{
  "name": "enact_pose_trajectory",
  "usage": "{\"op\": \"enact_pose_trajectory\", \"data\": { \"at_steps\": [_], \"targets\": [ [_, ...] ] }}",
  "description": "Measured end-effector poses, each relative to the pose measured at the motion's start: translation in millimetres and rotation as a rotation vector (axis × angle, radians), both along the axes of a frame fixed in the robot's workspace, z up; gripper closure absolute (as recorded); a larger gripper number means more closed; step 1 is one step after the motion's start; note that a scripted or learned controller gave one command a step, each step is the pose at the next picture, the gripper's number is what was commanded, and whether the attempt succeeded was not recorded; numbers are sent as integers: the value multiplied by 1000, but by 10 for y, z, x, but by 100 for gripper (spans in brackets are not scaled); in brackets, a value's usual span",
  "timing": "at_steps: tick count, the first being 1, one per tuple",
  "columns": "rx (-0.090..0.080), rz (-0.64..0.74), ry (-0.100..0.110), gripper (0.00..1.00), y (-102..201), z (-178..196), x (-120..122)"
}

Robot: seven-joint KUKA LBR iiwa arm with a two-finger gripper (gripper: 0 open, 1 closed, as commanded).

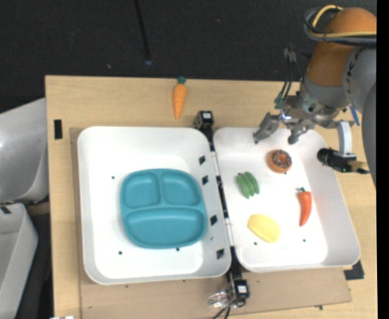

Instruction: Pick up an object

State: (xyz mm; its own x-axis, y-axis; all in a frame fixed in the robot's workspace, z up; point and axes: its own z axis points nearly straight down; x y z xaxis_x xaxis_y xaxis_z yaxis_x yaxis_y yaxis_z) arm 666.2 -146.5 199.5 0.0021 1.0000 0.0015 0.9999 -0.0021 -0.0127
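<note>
My gripper (278,131) hangs over the far edge of the right bin (334,241), its two fingers spread open with nothing between them. Just below it in the bin lies a brown round donut-like toy (279,160). A green bean pod (247,184) rests left of centre, a yellow lemon-like piece (264,228) nearer the front, and a red chili pepper (305,207) toward the right side. An orange carrot (179,97) lies on the bench behind the left bin.
The left bin (95,244) holds a teal divided plate (162,207). Black clips (204,119) sit along the seam between the bins. A black fitting (332,158) is at the right bin's far right rim.
</note>
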Motion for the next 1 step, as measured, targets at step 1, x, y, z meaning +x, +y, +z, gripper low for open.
{"op": "enact_pose_trajectory", "data": {
  "at_steps": [1],
  "targets": [
    [-1,2,-14,0,2,88,30]
  ]
}}
